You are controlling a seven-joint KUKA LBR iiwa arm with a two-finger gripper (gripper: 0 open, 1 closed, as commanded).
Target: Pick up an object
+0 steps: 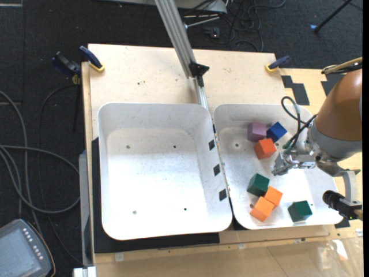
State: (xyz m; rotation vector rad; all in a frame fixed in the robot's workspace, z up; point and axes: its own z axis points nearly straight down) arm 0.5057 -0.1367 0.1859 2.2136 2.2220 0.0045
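The right bin (239, 140) holds several small blocks. A purple block (257, 131) and a blue block (277, 131) sit at the back, with a red-orange block (265, 148) just in front of them. Nearer the front lie a dark green block (258, 184), two orange blocks (273, 196) (262, 208) and another green block (300, 210). My gripper (282, 165) hangs over the bin's middle right, just right of the red-orange block and above the dark green one. Nothing shows in its grasp.
The left bin (155, 166) stands beside the right one, sharing a raised middle wall (218, 166). A slanted metal pole (179, 33) rises from the back of the bench. The arm's grey and orange body (343, 120) covers the right bin's right side.
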